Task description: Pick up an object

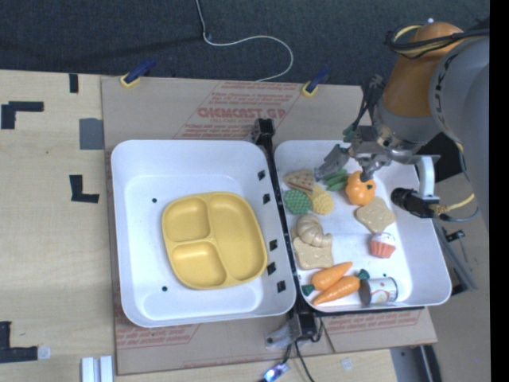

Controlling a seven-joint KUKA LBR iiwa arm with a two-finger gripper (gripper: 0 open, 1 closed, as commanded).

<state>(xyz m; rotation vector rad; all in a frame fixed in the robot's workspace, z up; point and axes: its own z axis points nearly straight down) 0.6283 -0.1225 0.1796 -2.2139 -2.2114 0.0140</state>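
Note:
The right bin (433, 281) holds several toy foods. An orange fruit with a green top (360, 191) lies near its far side. My gripper (350, 168) hangs just above and behind that fruit, its two dark fingers spread apart and open, with nothing between them. A green piece (337, 180) lies under the left finger. Close by are a sandwich slice (301, 181), a green round piece (298, 202) and a yellow corn (323, 203).
Further toys in the right bin: a bread slice (375, 215), a pink cupcake (382, 245), a beige pastry (310, 229), a cracker (312, 254), two carrots (332, 283) and a can (380, 290). The left bin (135, 165) holds a yellow divided plate (213, 239).

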